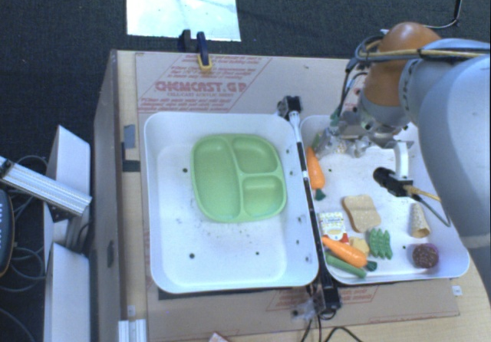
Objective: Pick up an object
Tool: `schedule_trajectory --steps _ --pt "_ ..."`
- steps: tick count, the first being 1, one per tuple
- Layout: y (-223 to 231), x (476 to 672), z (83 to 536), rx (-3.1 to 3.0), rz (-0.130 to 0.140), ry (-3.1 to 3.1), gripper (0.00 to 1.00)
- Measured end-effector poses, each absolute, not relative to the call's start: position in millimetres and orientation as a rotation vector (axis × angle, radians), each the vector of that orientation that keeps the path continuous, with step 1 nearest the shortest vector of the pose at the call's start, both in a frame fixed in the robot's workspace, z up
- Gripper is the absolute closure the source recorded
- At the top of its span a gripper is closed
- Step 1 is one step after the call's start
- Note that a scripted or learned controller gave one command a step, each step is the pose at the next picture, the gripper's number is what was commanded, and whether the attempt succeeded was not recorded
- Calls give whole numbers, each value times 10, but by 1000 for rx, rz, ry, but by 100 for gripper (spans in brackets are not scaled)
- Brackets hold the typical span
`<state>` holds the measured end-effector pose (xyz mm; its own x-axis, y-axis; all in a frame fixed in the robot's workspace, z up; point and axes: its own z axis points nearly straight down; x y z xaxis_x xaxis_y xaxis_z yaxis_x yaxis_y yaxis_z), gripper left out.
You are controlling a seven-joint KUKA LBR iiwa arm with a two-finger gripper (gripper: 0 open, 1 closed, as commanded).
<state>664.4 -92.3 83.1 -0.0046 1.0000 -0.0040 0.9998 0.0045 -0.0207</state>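
Note:
My gripper (347,143) hangs low over the far left corner of the right bin (453,260), under the orange-banded wrist. Just to its left, an orange carrot (314,169) lies along the bin's left wall. Nearer the front lie a slice of toast (360,212), a small white packet (331,223), a second carrot (344,251) on a green pod (347,268), a green leafy piece (379,244), a tan cone (418,219) and a dark red round piece (424,256). I see nothing held in the gripper.
The left bin (169,256) holds a green divided plate (238,178). A black bar (301,164) runs along the seam between the bins. The grey arm (453,118) covers the right bin's far right part. Cardboard (207,83) lies under both bins.

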Motion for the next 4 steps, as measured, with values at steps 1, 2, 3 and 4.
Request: schedule_trajectory --steps 1,2,3,4 --pt "-861 5854 849 -2225 3 -2224 0" --pt "-865 5154 855 -2230 -1 -2225 0" --pt "-851 5162 954 -2227 -5 -2225 100" --pt "-1273 4872 1690 -2224 -2 -2224 100"
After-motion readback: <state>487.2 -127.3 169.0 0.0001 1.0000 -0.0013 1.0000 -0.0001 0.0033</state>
